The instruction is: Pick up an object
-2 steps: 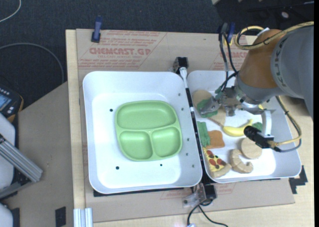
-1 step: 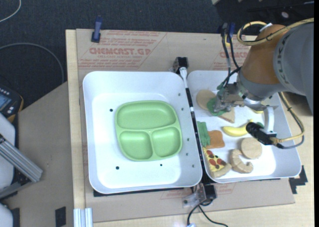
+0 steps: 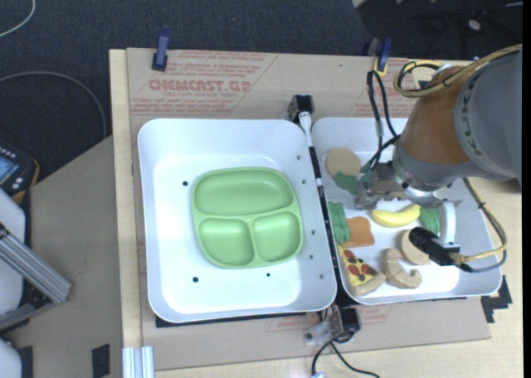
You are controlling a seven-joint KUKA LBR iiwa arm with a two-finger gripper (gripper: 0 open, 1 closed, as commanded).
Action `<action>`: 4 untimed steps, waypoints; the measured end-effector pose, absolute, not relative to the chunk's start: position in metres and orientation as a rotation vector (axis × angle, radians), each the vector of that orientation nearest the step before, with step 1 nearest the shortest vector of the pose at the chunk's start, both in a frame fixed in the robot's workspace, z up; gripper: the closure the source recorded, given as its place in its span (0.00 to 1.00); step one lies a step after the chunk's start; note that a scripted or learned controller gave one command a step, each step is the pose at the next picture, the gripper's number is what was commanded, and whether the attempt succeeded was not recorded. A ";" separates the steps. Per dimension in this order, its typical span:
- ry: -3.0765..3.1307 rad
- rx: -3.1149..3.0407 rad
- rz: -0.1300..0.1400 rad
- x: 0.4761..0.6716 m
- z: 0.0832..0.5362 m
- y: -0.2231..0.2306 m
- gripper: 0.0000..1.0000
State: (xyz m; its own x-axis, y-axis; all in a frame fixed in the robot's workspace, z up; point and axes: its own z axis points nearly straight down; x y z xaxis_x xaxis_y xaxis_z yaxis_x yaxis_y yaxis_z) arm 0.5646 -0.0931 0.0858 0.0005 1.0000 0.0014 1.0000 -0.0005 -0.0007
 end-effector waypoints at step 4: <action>-2.223 -2.211 0.006 0.482 0.292 0.149 1.00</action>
